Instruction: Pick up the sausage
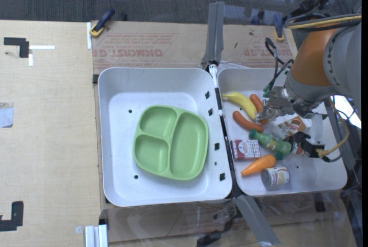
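Looking down on the camera view, you find the sausage [248, 121] in the right bin [336, 179], near that bin's upper left part. It is a reddish-orange link whose long axis runs on a slant, from upper left down to lower right. A banana [241, 103] lies just above it, roughly parallel, and a second small orange-red piece [256, 103] sits between the banana's end and the gripper.

The gripper [269, 112] hangs at the sausage's lower right end, so the link stretches away from it toward the left and slightly up. Whether the tips touch the sausage or merely hover close over it, you cannot tell; the wrist and cables hide that spot. Nor can you tell how the grasping parts are set, and nothing is plainly pinched.

You should judge the grasp as not yet made. The coming move seems to turn on shifting a little left along the link's axis and closing across its narrow width, not along its length.

Just below, a green bottle [271, 141], a small red carton [246, 149], a carrot [259, 164] and a tin can [276, 177] crowd in. The left bin [109, 125] carries a green divided plate [171, 141], well apart.
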Available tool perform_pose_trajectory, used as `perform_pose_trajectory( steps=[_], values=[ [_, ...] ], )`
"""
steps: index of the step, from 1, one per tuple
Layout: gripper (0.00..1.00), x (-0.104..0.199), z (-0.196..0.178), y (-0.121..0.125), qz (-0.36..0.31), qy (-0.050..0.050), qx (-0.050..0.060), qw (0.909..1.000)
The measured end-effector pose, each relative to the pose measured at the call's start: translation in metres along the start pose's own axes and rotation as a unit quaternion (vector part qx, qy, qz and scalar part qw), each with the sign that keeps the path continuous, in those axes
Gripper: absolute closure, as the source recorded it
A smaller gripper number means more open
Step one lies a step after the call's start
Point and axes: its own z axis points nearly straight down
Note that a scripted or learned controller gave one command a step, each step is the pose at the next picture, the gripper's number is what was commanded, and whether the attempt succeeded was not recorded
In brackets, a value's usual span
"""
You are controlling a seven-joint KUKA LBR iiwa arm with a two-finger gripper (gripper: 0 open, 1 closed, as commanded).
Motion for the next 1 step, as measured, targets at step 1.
perform_pose_trajectory(
  steps=[1],
  values=[
    [1.0, 0.0772, -0.0931, 0.0623, -0.028, 0.0, 0.0, 0.9996]
  ],
)
